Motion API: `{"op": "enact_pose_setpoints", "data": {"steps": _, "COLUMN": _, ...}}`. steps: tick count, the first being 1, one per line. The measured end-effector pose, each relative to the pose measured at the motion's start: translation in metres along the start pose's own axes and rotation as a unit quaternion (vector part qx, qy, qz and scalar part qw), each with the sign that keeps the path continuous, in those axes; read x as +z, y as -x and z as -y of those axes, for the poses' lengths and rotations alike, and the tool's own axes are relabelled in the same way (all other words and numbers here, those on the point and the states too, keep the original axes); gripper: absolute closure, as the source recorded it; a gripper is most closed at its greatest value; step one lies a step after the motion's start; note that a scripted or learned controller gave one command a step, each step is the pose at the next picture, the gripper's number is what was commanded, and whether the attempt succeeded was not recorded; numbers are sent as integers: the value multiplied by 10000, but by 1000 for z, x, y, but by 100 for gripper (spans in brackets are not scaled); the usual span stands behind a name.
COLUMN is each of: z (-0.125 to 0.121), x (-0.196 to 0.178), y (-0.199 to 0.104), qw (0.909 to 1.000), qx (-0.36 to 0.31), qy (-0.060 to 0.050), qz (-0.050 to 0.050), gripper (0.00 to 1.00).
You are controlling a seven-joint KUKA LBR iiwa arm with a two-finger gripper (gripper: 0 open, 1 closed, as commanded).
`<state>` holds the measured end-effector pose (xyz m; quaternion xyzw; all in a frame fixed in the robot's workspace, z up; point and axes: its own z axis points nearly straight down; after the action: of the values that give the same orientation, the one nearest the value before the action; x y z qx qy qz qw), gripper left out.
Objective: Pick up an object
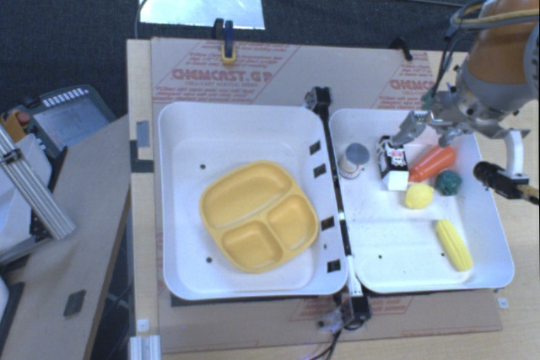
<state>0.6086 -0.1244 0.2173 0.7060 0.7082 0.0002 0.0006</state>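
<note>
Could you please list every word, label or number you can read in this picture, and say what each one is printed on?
"CHEMCAST GP": red print, upside down in this view, on the protective sheet under the left bin.
The same red print repeats near the right bin, partly hidden by the arm, so only fragments read.
Small black and white box: markings too small to read.
Grey device at left: screen and keys unreadable.

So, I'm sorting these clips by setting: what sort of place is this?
Probably a robotics lab bench, not a kitchen: two white bins sit clamped on a board, toy food like a corn cob lies in one, and a control pendant rests beside them.
</note>
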Motion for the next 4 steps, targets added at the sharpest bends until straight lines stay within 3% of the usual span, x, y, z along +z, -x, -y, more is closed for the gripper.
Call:
{"op": "enact_pose_setpoints", "data": {"steps": 1, "z": 1, "x": 61, "y": 3, "qw": 10000, "qx": 8, "qy": -11, "qz": -3, "gripper": 0}}
{"op": "enact_pose_setpoints", "data": {"steps": 3, "z": -2, "x": 134, "y": 4, "qw": 10000, "qx": 7, "qy": -10, "qz": -4, "gripper": 0}}
{"op": "enact_pose_setpoints", "data": {"steps": 4, "z": -4, "x": 122, "y": 5, "qw": 10000, "qx": 9, "qy": 11, "qz": 0, "gripper": 100}}
